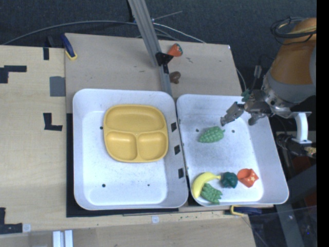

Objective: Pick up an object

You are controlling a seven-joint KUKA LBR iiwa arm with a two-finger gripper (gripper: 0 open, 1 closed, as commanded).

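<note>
In the right bin [267, 153] a green bunch of grapes [211, 135] lies near the middle. At the bin's front edge sit a yellow banana [201, 181], a green leafy piece [211, 193], a dark green broccoli-like piece [229, 179] and a red-orange pepper [248, 177]. My gripper [240, 115] hangs over the bin's back right part, just right of and above the grapes. Its two fingers are spread, one [229, 116] toward the grapes, with nothing between them.
The left bin [87, 153] holds a yellow divided plate [135, 132]. A grey metal pole [146, 27] slants down to the bins' back joint, with an orange clip [176, 49] beside it. The arm's orange band [294, 40] is at the far right.
</note>
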